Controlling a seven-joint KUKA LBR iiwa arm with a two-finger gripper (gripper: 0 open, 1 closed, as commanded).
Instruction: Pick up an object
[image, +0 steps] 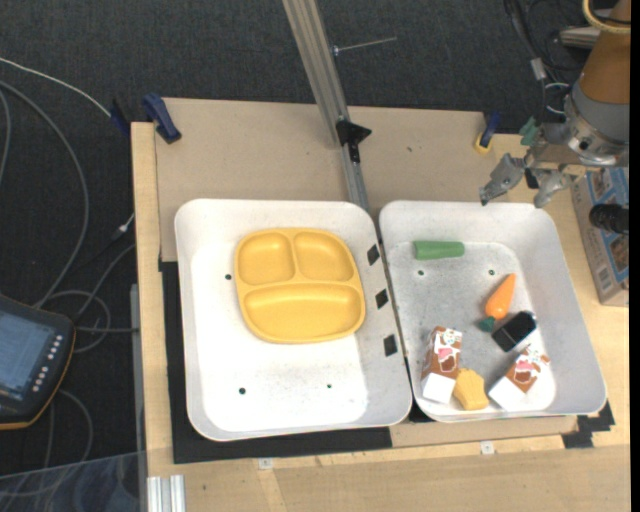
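Hand (522, 183): at the end of the grey arm with orange band, poised above the far right corner of the right bin (568, 300); two fingers spread apart, nothing between them.

Right bin, contents, placed from the hand:
- Green block (438, 249): nearest item, lying flat just below and left of the hand, near the bin's far edge.
- Orange carrot-shaped piece (501, 294): directly below the hand, mid-bin, tilted.
- Black block (514, 330): just beyond the carrot piece, farther from the hand.
- Small brown-and-white carton (444, 358): well apart from the hand, toward the near edge, left of the black block.
- Yellow piece (470, 391): touching that carton, at the near edge.
- Second brown-and-white carton (522, 376): near edge, farthest below the hand.

Left bin (200, 330): well to the hand's left; holds a yellow divided plate (298, 284) with three compartments.

Worktop (250, 140): bears both bins side by side; blue clamps (160, 117) at its far edge.
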